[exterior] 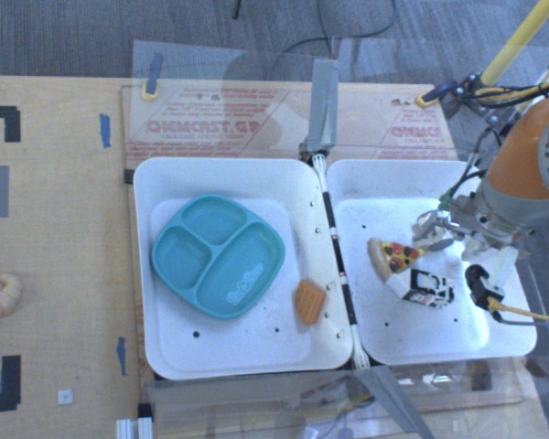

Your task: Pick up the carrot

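Note:
The carrot [310,302] is a short orange piece lying in the left bin [221,359] near its right wall, just right of the teal plate. My gripper [436,230] hangs over the right bin [457,341], beside the pizza slice and well to the right of the carrot. The bins' shared wall lies between gripper and carrot. Nothing shows in the gripper's hold.
A teal divided plate [218,255] fills the middle of the left bin. In the right bin lie a toy pizza slice [391,256] and a small white-and-black carton [427,287]. A croissant [0,295] rests on the bench at far left. Cables trail at the right.

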You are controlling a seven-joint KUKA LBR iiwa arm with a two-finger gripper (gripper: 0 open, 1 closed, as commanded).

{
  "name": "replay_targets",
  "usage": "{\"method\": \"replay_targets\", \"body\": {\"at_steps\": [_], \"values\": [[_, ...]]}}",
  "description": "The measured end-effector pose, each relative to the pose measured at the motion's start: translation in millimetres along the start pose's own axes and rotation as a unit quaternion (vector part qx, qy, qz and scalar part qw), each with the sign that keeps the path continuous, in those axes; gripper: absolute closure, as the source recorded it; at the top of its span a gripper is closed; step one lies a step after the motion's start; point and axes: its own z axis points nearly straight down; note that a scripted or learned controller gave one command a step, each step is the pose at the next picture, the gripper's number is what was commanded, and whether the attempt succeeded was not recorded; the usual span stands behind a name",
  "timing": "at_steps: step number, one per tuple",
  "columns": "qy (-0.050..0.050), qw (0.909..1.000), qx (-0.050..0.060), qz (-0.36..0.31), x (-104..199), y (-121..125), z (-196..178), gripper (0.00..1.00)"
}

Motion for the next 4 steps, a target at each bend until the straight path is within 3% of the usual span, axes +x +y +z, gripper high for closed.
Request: {"method": "replay_targets", "body": {"at_steps": [1, 2, 3, 4], "values": [[0.000, 1.0000, 0.000, 0.000, 0.5, 0.3, -9.7, 1.00], [0.001, 0.9978, -0.006, -0.066, 83.9, -0.2, 0.2, 1.00], [-0.001, 0.9696, 0.005, 0.245, 122.4, -88.9, -87.2, 1.00], [-0.001, 0.9372, 0.005, 0.349, 207.5, -45.9, -101.1, 1.00]]}}
